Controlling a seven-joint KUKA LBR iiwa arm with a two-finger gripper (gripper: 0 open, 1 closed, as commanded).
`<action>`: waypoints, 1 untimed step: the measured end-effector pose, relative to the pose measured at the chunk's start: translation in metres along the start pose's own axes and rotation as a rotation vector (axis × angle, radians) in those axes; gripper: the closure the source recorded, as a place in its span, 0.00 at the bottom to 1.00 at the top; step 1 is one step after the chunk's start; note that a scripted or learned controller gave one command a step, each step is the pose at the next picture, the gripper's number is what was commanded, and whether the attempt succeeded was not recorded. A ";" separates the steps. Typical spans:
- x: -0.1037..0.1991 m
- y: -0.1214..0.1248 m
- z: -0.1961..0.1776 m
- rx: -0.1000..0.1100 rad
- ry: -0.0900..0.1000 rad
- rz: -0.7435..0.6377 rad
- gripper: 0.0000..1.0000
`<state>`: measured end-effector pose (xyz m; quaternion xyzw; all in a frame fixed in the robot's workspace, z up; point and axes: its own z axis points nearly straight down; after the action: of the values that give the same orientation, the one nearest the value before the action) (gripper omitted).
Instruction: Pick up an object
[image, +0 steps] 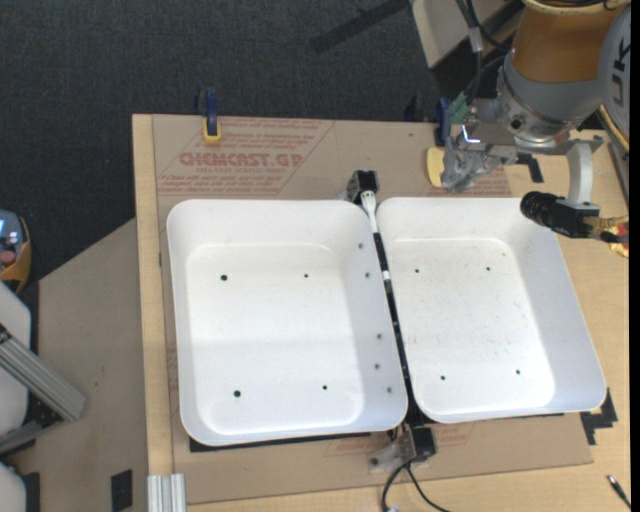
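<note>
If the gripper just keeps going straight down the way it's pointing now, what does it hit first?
Probably the brown board just beyond the right bin's far rim, beside a small yellow object. The gripper hangs there pointing down; depth is hard to judge from this slant.

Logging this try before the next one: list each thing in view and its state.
Gripper: raised past the far edge of the right bin, over the board.
Yellow object: on the board beside the gripper, outside both bins.
Left bin: flat on the board.
Right bin: flat, touching the left bin.
</note>
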<state>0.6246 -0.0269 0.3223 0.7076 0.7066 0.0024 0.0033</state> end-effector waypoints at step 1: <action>-0.009 -0.020 -0.032 0.001 0.000 0.000 1.00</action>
<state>0.6046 -0.0355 0.3540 0.7074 0.7068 0.0021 0.0028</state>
